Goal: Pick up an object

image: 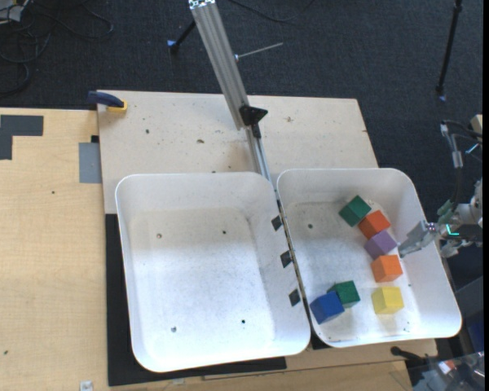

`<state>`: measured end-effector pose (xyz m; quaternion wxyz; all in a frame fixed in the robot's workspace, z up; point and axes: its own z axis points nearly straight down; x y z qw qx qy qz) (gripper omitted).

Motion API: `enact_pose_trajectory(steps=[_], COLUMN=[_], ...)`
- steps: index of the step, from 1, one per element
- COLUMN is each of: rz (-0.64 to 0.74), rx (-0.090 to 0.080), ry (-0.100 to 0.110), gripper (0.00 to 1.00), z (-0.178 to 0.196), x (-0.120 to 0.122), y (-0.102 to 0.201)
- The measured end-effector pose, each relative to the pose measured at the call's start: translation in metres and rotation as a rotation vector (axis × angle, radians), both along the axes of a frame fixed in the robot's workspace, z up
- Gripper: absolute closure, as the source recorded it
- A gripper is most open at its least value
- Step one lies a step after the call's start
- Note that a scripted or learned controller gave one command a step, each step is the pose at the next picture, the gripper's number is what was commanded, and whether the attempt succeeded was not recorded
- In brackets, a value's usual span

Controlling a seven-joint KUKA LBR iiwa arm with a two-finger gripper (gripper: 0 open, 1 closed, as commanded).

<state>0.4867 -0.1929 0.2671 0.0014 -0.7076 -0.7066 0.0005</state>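
Note:
The right bin (424,206) holds several small blocks. Along its right side a dark green block (355,211), an orange block (376,223), a purple block (381,242) and a second orange block (387,267) run in a touching line. A yellow block (387,300) lies below them. Near the bin's front left, a blue block (327,306) touches a smaller green block (345,292). My gripper (411,243) reaches in over the bin's right rim, just right of the purple block and apart from it, with nothing visibly held.
The left bin (147,194) sits beside the right one, with black clips (285,258) along the shared wall. A slanted aluminium post (224,59) rises behind the bins. A blue and yellow clamp (107,100) lies at the board's far left corner.

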Motion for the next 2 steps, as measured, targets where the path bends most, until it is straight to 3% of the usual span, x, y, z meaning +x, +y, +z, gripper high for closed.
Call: enact_pose_trajectory(steps=[2], rz=[0.0], rx=[0.002], ry=[0.006], gripper=[0.0], z=[-0.1], x=[0.001], y=[0.011])
